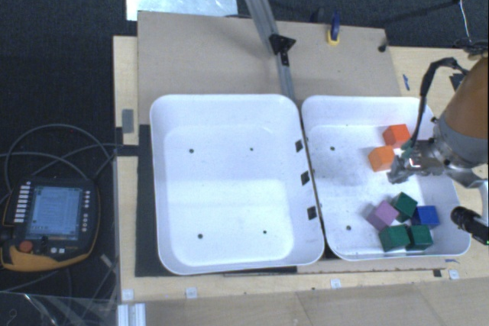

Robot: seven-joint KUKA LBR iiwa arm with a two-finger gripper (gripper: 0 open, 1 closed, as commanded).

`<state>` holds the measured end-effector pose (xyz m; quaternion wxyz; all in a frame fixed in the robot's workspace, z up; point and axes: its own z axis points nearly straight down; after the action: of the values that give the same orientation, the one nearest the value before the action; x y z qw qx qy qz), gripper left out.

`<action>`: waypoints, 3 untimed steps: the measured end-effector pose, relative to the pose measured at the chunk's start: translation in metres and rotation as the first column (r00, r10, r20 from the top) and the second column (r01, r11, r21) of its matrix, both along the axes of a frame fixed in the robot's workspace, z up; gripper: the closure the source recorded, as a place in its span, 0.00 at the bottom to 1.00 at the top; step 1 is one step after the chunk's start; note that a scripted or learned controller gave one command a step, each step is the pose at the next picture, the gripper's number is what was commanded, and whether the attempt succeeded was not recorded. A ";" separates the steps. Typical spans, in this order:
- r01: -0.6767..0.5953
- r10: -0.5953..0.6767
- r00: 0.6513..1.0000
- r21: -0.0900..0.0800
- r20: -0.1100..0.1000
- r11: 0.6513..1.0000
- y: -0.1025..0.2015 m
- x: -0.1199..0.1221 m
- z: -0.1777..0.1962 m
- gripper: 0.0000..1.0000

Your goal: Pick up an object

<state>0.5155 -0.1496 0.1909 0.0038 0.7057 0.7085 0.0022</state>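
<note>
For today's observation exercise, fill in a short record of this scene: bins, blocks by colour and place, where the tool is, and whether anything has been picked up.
bins: two white bins side by side, left bin and right bin
blocks: all in the right bin
upper pair: red-orange block, orange block
lower cluster: purple block, blue block, green blocks
tool: low over the right bin, beside the orange block
picked up: nothing seen held
</note>
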 end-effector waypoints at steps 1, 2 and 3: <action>-0.001 0.001 1.000 0.000 0.000 1.000 0.000 0.002 0.044 1.00; -0.006 0.006 1.000 0.004 -0.004 1.000 0.048 0.001 0.052 1.00; -0.008 0.008 1.000 0.005 -0.005 1.000 0.110 0.001 0.057 1.00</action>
<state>0.5165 -0.0399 0.2476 0.0002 0.7027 0.7115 0.0020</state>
